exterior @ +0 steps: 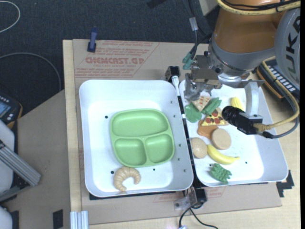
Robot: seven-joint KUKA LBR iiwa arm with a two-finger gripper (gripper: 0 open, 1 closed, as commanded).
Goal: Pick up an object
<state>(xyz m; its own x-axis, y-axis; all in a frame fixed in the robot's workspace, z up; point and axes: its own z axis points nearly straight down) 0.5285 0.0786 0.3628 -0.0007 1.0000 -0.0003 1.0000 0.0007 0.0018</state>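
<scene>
Bench surface (119, 61): two white bins. Right bin (267, 168), far-left corner: gripper (198, 95) low over crowded toy food (209, 113); finger state cannot be told. Best grasp probably isolates one piece, descending vertically.

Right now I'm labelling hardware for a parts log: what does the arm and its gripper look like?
The arm is bulky and rounded, with a broad orange band above a grey wrist ring. Dark letters mark its grey casing at the right edge. The gripper is bare grey metal, boxy, with small teal fittings. A black cylinder with a cable hangs beside it.
</scene>
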